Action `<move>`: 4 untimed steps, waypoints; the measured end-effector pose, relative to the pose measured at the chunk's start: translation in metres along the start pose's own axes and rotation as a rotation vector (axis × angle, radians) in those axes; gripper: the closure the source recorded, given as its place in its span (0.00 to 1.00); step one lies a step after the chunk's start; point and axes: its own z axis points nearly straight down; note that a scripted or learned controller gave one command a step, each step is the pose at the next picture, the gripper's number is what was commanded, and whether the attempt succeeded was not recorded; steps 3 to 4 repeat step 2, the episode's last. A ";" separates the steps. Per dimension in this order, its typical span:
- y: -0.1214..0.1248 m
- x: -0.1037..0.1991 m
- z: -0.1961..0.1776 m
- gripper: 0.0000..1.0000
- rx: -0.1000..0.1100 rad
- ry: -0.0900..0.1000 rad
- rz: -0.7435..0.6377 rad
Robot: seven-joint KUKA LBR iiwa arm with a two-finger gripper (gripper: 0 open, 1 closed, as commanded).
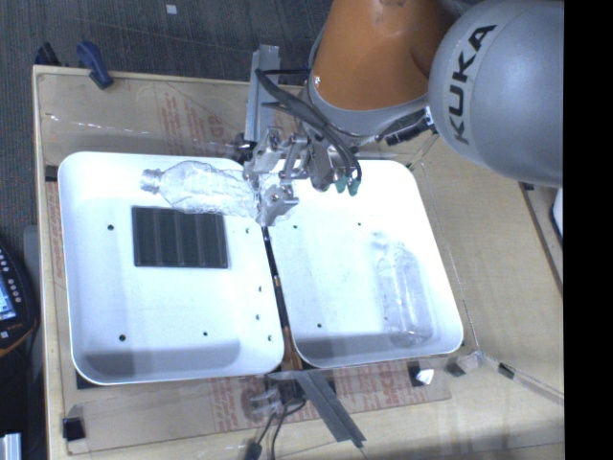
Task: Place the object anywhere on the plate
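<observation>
From above, the grey arm (498, 75) leans in from the right, its orange band (378, 36) over the far rim of the bins. The pincer (271, 192) hangs at the divide between the two bins, clenched on the base end of a crumpled clear bottle (201, 188), which lies across the left bin (96, 257) just beyond a dark ribbed plate (180, 238). Another clear bottle (402, 290) lies in the right bin (326, 286).
</observation>
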 end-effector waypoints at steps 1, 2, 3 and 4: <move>0.000 0.000 0.000 0.00 0.000 -0.001 0.001; -0.019 -0.026 0.062 0.00 0.000 -0.001 -0.041; -0.019 -0.026 0.062 0.00 0.000 -0.001 -0.041; -0.019 -0.026 0.062 0.00 0.000 -0.001 -0.041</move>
